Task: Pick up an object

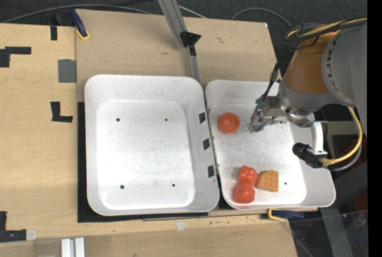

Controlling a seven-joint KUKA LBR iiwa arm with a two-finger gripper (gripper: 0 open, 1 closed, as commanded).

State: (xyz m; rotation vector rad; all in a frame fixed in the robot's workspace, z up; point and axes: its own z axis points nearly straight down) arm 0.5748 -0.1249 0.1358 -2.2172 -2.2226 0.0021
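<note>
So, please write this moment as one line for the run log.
gripper: over right bin, beside orange ball, holding nothing | red pepper, waffle: near front edge | pick: not yet done

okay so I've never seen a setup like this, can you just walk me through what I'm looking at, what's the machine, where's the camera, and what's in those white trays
This is one picture from a camera fixed above a wooden bench, looking down at a slant. The grey machine with the orange band is a robot arm reaching in from the right. At its tip is a two-finger gripper, a simple claw for picking things up. Two shallow white bins sit side by side. The left bin has a speckled floor. The right bin holds a small orange-red ball just left of the gripper, plus a red lumpy toy and a tan waffle-like piece near the front edge. Nothing shows between the fingers.
</note>
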